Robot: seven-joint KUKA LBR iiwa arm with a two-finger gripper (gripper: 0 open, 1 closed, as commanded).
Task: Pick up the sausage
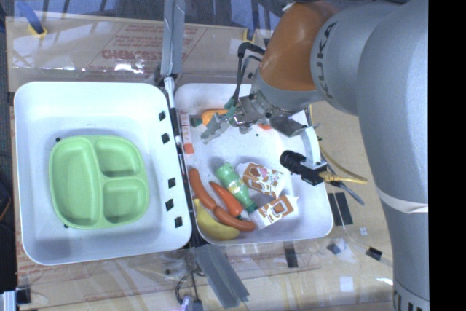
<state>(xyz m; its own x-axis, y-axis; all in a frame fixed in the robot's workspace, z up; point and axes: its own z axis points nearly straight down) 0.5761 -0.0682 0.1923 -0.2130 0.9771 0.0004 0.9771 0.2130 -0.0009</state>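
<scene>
Three red-orange sausages lie in the right bin [317, 226] near its front left: one [201, 187] along the left wall, one [225, 199] beside it, and one [237, 221] resting across a yellow banana [212, 227]. My gripper [214, 130] hangs over the back left of the same bin, pointing down and to the left. It stands open with nothing between its fingers. It is well behind the sausages and apart from them. An orange item [210, 115] lies just behind the fingertips, partly hidden by the wrist.
A green bottle [233, 181] lies right of the sausages, next to two small cartons [261, 177] [277, 209]. The left bin [29, 105] holds a green divided plate [98, 182]. The arm's bulk covers the right bin's back right corner.
</scene>
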